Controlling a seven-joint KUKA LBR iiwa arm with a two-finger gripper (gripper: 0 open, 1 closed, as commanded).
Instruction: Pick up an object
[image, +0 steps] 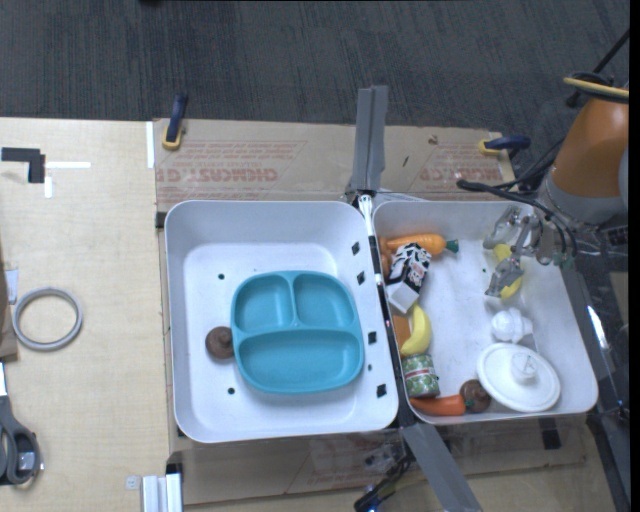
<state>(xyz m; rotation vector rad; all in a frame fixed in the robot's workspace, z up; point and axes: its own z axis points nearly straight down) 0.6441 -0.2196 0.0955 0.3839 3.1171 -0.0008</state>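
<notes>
The arm reaches in from the right and its gripper (507, 268) hangs low over the back right part of the right bin (575, 330), with a small yellow object (511, 287) showing at its tips. Whether the gripper is parted, closed or clamped on that yellow piece I cannot tell. The right bin holds the pickable clutter, mostly crowded against its left wall: a carrot (420, 243), a black-and-white toy (408, 266), a banana (417, 331), a green can (420, 375) and a red pepper (437, 405), with a white lid (518, 377) near the front. That crowding probably explains the choice of the yellow piece, which lies apart from the rest. The left bin (190, 330) holds a blue divided tray (297, 331) and a brown ball (218, 342) (neither near the arm).
</notes>
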